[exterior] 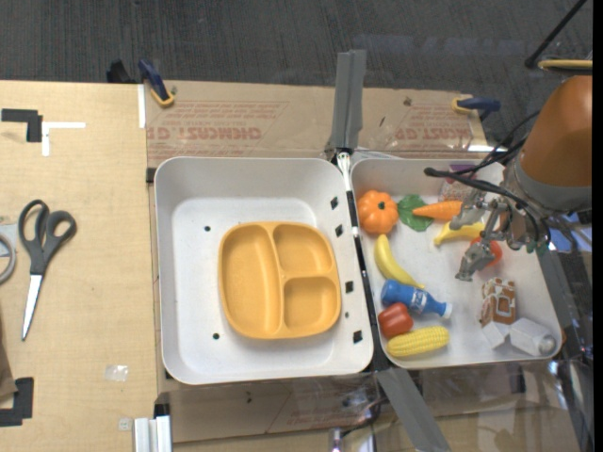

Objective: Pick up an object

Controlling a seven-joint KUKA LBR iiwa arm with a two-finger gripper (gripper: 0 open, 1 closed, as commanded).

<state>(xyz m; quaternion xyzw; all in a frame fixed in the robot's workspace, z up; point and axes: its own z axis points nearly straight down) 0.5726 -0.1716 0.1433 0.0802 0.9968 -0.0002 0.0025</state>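
Over the right bin [551, 295] — hand [476, 257] beside a red toy [492, 250].

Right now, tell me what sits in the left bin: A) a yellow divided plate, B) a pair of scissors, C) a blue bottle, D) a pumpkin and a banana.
A: the yellow divided plate lies alone in the left bin, while the toy foods crowd the right bin.
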